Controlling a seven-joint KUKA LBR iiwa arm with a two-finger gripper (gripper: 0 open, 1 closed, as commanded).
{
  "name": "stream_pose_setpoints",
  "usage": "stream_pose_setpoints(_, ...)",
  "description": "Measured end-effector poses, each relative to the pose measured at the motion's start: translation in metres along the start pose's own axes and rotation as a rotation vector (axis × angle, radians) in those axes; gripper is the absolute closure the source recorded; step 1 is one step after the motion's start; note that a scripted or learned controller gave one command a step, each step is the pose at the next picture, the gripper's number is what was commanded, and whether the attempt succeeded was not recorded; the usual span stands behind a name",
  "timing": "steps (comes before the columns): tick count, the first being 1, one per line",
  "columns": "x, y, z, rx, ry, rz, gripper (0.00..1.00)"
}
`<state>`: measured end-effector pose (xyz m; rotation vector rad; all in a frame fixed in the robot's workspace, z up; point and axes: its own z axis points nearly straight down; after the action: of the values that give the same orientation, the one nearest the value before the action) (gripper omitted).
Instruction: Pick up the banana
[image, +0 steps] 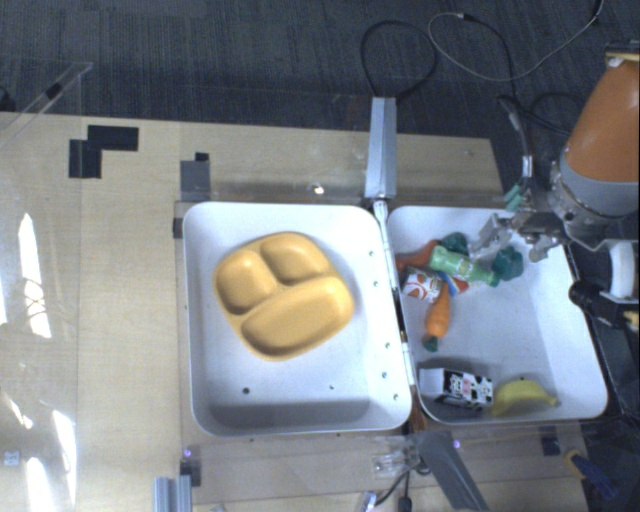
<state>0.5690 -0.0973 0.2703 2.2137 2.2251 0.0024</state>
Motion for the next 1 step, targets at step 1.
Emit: stream_pose_setpoints(1, -0.0675, -0.0768, 0.0826, 0.0, 0.0, -0.184, 0.0)
